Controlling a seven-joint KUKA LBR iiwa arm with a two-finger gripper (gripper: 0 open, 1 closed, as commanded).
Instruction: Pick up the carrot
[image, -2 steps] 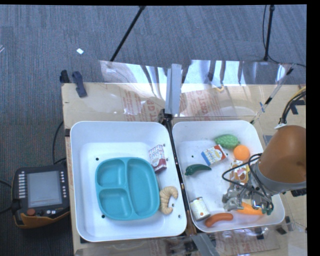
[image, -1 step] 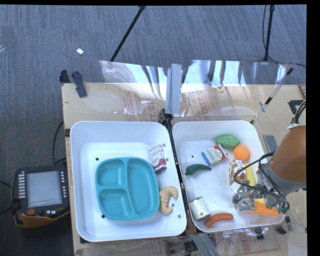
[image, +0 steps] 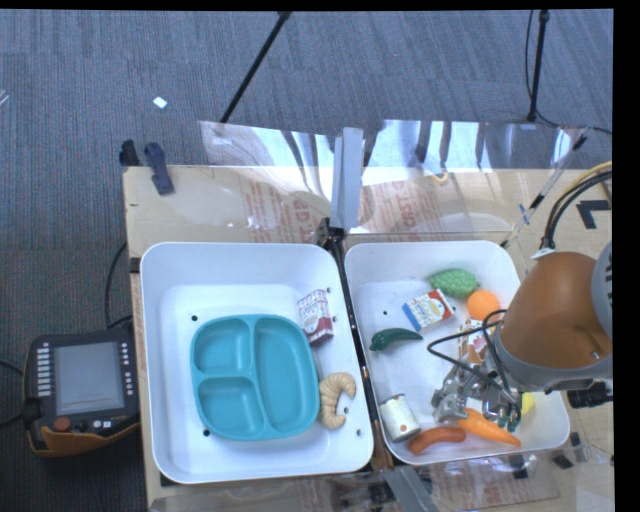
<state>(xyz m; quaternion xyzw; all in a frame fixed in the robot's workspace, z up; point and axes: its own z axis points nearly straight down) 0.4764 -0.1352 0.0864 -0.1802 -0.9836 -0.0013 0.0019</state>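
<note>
The orange carrot (image: 489, 428) lies near the front right corner of the right bin (image: 400, 262), pointing toward the right. A red-orange sausage (image: 437, 439) lies just to its left. My gripper (image: 470, 399) hangs low over the bin floor directly above and behind the carrot, under the arm's orange band (image: 555, 310). Its metal fingers (image: 455, 398) point down close to the carrot; nothing is seen held between them.
The right bin also holds a green bumpy vegetable (image: 455, 281), an orange ball (image: 483, 304), a small carton (image: 428, 309), a dark green pepper (image: 393, 339) and a small can (image: 400, 416). The left bin holds a blue divided plate (image: 254, 376), a croissant (image: 337, 396) and a small box (image: 316, 315).
</note>
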